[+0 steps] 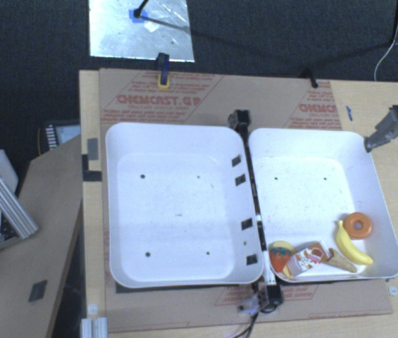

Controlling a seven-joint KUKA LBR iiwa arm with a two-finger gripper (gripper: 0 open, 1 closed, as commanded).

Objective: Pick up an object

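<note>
In the right bin (311, 143), the objects lie bunched along the near edge and near right corner. A yellow banana (351, 246) curves beside an orange ring (358, 224). To their left lie a brown cone-like piece (341, 261), a white and red packet (307, 258) and a red and orange round fruit (280, 254). My gripper (394, 142) hangs at the view's right edge, above the right bin's far right corner and well away from the objects. Its grey fingers (380, 136) stand open with nothing between them.
The left bin (174, 136) sits beside the right one, joined by a dark divider with clips (249, 189). A cardboard sheet (206, 94) lies under both bins. A metal plate (141, 18) lies beyond the bench, and a cable (353, 51) runs across the far right.
</note>
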